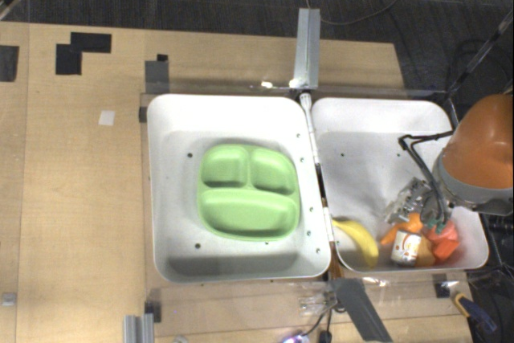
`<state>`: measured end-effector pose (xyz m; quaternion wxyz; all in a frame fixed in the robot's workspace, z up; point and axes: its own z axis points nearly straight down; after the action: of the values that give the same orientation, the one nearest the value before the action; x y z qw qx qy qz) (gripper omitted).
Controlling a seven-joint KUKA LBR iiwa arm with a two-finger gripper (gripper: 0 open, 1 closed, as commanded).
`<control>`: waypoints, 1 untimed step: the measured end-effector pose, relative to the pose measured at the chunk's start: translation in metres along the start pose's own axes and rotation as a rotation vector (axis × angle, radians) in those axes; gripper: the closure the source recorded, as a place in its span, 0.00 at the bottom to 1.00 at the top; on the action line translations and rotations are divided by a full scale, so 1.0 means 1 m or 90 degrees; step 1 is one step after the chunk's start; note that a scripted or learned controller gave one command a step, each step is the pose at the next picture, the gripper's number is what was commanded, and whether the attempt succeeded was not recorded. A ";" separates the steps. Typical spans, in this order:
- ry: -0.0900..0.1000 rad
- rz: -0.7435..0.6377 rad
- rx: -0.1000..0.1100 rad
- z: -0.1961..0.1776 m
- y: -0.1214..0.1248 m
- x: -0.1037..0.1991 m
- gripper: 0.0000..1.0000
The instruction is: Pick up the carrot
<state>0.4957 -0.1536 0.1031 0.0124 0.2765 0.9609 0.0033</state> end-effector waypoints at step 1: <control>0.000 0.000 0.000 0.000 0.000 0.000 0.00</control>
<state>0.4955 -0.1537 0.1030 0.0122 0.2764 0.9609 0.0032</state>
